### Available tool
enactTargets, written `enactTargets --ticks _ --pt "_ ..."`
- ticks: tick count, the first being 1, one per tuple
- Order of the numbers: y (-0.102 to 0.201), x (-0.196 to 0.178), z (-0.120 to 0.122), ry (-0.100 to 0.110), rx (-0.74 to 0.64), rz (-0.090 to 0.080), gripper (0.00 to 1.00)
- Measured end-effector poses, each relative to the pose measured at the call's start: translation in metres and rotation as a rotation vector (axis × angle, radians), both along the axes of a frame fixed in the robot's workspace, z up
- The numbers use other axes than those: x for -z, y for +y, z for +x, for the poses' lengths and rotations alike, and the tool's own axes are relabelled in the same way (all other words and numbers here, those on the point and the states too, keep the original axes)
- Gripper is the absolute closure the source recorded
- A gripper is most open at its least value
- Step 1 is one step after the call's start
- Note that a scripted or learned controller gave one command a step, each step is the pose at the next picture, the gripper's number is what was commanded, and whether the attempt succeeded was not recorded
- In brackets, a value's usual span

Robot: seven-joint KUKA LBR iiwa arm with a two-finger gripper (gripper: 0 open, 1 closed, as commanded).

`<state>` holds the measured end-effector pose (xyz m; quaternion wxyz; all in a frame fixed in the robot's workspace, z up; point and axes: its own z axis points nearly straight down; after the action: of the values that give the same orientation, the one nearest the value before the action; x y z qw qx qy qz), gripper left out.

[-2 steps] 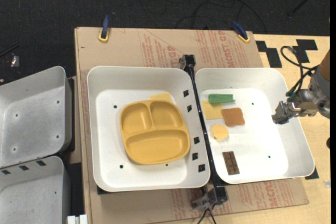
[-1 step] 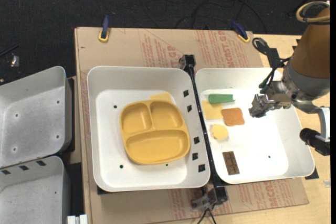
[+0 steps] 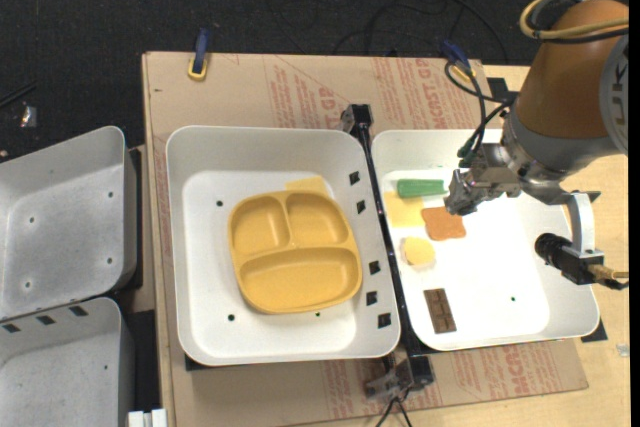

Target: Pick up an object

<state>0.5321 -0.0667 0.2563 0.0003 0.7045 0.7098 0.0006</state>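
Note:
My gripper (image 3: 463, 199) hangs over the right bin (image 3: 520, 320), near its upper left part. Just below and left of it lies a flat orange piece (image 3: 445, 224). A green block (image 3: 420, 186) rests to the gripper's left, with a flat yellow square (image 3: 402, 212) beneath it. Lower down are a small rounded yellow piece (image 3: 418, 252) and a brown rectangular piece (image 3: 439, 309). I see nothing gripped; the wrist hides the space under the gripper.
The left bin (image 3: 200, 315) holds a yellow divided plate (image 3: 296, 251) with a pale yellow piece (image 3: 306, 183) at its far edge. A black divider (image 3: 378, 245) separates the bins. Two white lids (image 3: 60, 215) lie off the bench at left.

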Motion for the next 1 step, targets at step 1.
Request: enactTargets --ticks 1 --pt "0.0449 0.0115 0.0289 0.000 0.000 0.000 1.00"
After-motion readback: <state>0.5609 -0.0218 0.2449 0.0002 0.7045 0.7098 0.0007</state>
